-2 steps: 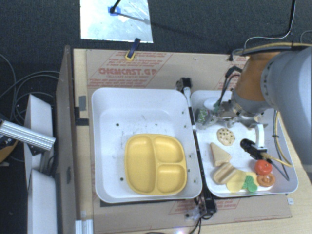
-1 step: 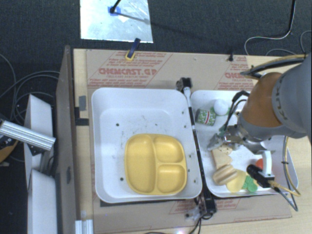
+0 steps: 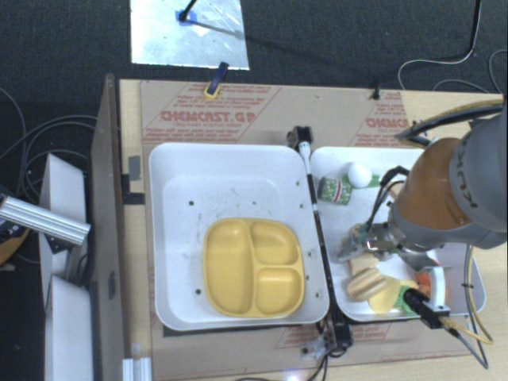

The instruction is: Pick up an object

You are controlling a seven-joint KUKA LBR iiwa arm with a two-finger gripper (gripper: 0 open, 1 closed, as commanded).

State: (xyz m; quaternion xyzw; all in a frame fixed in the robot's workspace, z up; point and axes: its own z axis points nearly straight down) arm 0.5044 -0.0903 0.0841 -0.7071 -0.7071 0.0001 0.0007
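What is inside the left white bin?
The left bin holds one yellow divided tray, its three compartments bare. Whatever lies beneath the tray is covered.

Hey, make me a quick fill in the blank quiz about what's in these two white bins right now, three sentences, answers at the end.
1. The yellow plastic divided plate has ____ compartments.
2. That plate lies in the ____ shallow white bin as the camera sees it.
3. The small white-capped bottle with a green label lies in the right white bin, near its ____ edge.

Missing words: three; left; far
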